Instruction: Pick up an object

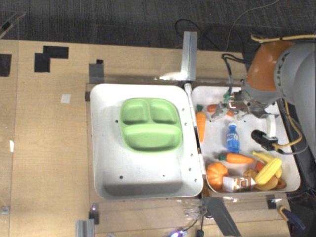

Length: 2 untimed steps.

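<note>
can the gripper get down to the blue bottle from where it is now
Probably yes: the blue bottle lies by itself on bare floor of the right bin, just below the gripper, nothing between them.

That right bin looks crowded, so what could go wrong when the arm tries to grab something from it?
The gripper hangs at the far end of the right bin, near a carrot by the bin wall; the fingers may hit the wall. The blue bottle could roll or slip. The pumpkin, corn cob and second carrot lie packed together, so a grab there might catch two or none.
</note>
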### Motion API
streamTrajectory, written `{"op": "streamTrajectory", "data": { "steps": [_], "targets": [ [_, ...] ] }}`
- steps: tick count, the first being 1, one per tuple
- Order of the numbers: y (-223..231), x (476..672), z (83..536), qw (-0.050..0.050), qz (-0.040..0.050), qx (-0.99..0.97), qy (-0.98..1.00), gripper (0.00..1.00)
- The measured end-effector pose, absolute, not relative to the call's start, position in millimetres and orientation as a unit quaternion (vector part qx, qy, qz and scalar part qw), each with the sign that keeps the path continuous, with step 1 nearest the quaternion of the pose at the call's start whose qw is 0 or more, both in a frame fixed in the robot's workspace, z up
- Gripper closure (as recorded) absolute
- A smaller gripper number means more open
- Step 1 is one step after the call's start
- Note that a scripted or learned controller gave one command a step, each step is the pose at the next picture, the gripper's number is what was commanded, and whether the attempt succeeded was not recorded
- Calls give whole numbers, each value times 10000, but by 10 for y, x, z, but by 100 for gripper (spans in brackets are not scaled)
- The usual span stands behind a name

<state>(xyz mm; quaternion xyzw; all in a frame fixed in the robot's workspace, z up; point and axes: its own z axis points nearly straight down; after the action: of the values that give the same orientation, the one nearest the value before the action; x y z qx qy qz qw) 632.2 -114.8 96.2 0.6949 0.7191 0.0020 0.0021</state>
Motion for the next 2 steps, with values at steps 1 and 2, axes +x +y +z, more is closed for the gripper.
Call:
{"op": "streamTrajectory", "data": {
  "steps": [1,2],
  "targets": [
    [-1370,5676,900,51,34,6560,7547,0],
    [-1344,5706,1018,65,66,6551,7555,100]
  ]
}}
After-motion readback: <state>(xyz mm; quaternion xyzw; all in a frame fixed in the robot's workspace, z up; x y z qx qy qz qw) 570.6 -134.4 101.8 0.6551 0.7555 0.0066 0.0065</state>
